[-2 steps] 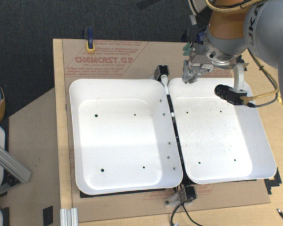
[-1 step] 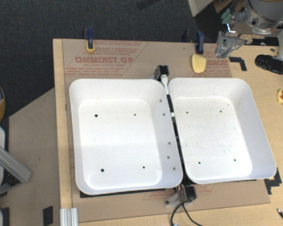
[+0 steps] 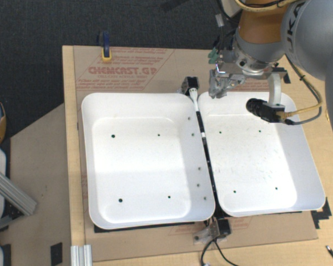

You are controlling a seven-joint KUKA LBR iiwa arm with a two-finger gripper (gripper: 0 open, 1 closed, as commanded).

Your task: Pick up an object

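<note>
- We see the arm (image 3: 299, 21) coming in from top right, grey w/ orange band, wrist bent down over the far edge of the right bin (image 3: 299, 165).
- The hand (image 3: 217, 91) hangs at that bin's far-left corner, just by the divider between the bins.
- Can't tell if it's apart or together; the metal tips blur into one small cluster at this angle.
- Nothing visible between them.
- No object to pick that we can make out in either bin.
- Black cylindrical part (image 3: 265, 110) on a bracket sticks out beside the wrist, over the right bin's far side, cable trailing right.
- Left bin (image 3: 94, 165) sits touching the right one, few dark dots on its floor.
- Both rest on a brown board (image 3: 150, 65) w/ red print on the table.
- Blue-yellow clamp (image 3: 105, 45) at the board's far edge.
</note>
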